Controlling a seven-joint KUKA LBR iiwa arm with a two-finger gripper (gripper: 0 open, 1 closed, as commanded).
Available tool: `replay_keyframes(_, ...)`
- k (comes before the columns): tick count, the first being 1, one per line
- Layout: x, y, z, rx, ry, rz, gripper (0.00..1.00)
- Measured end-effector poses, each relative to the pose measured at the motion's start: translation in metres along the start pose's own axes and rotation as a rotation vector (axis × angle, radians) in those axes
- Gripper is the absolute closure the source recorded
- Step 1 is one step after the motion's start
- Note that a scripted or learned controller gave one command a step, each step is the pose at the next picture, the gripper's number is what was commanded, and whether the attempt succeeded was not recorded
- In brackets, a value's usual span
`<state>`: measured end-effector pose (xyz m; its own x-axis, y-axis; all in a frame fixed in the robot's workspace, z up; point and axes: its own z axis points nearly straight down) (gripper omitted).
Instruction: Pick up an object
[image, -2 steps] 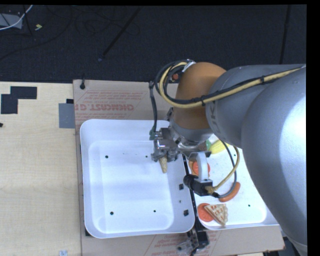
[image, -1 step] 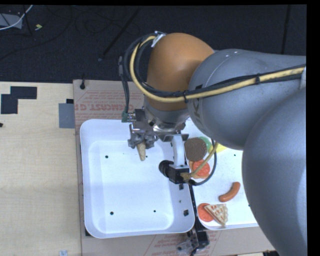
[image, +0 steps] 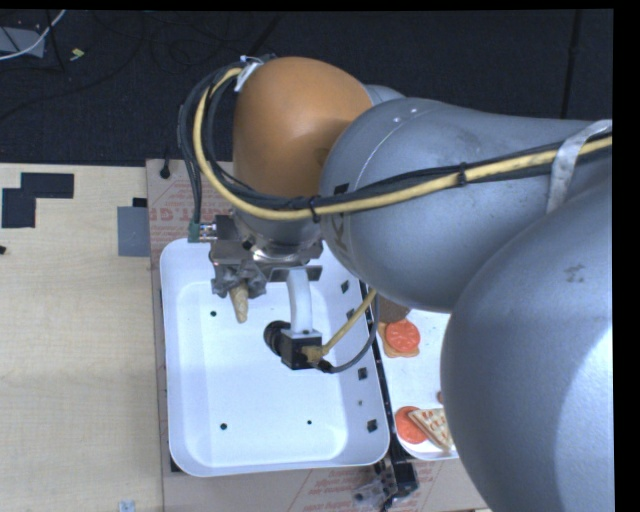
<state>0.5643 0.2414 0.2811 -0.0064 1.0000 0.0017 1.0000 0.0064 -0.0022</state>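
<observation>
My pincer (image: 265, 300) hangs over the left bin (image: 200, 400); I cannot tell its state. The toys (image: 402, 338) lie right of that bin, so I should cross over first.

**Counting What Is on the Bench**

There are two white bins. One is the left bin (image: 200, 420). The other is the right bin (image: 425, 325), mostly hidden by the arm. There are two orange-red things in the right bin, one round (image: 402, 338) and one lower down (image: 418, 427). There is one robot arm (image: 450, 230).
</observation>
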Motion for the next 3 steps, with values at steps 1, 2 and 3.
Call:
replay_keyframes(1, 0.002, 0.020, -0.103, -0.010, 0.001, 0.004, 1.00)
replay_keyframes(2, 0.003, 0.027, -0.221, -0.012, 0.002, 0.001, 1.00)
replay_keyframes(3, 0.001, 0.001, -0.059, 0.019, -0.010, 0.008, 1.00)
